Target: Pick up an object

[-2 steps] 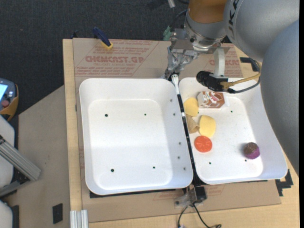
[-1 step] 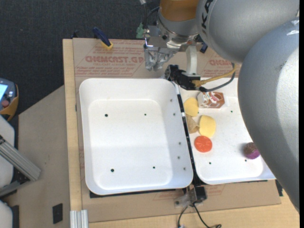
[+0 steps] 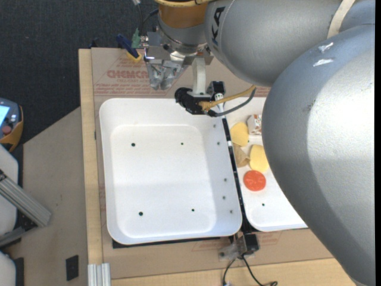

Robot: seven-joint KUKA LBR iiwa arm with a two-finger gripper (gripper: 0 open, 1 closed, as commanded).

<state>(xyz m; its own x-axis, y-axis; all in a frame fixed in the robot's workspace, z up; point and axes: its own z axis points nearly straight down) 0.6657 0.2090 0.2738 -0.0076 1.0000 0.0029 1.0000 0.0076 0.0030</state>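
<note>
My gripper [image 3: 162,79] hangs above the back edge of the left bin [image 3: 113,124], over the cardboard just behind its rim. Nothing shows between its fingers. In the right bin [image 3: 274,219] lie a red-orange round object [image 3: 255,180], a yellow piece [image 3: 239,133] and another yellow piece [image 3: 258,157], with a small pale item [image 3: 255,123] behind them. The big grey arm covers most of the right bin.
The bins stand side by side on a cardboard-covered bench [image 3: 95,177]. The arm's grey links fill the upper right and right side of the view. A blue-and-yellow object [image 3: 127,45] sits on the cardboard behind the gripper.
</note>
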